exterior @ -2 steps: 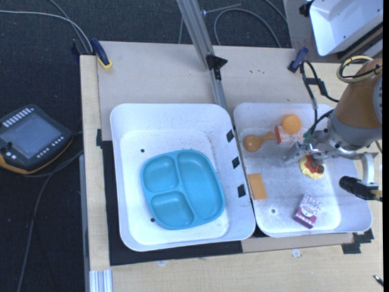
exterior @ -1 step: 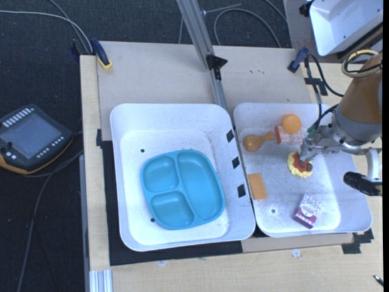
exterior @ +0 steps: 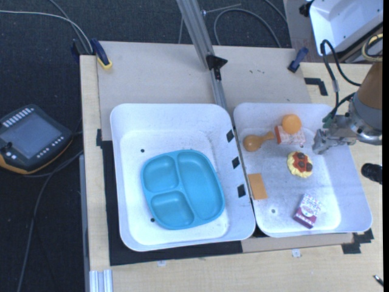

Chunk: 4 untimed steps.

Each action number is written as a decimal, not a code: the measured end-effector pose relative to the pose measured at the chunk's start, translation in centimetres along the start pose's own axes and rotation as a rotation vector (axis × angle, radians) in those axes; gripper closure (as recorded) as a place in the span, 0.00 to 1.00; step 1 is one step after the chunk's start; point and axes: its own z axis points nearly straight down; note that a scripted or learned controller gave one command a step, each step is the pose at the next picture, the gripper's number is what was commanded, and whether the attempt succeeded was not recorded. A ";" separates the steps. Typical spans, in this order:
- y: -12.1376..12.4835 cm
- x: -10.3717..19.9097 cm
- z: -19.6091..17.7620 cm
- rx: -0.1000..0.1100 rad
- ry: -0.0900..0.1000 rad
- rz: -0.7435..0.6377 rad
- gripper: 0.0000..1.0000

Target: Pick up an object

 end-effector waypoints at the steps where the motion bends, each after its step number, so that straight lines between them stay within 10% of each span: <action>1: 0.0 -0.6 -6.3 0.000 0.000 -0.001 1.00; 2: 0.1 -0.7 -10.9 0.000 0.000 -0.002 1.00; 4: 1.4 9.7 -10.0 0.007 0.005 -0.007 1.00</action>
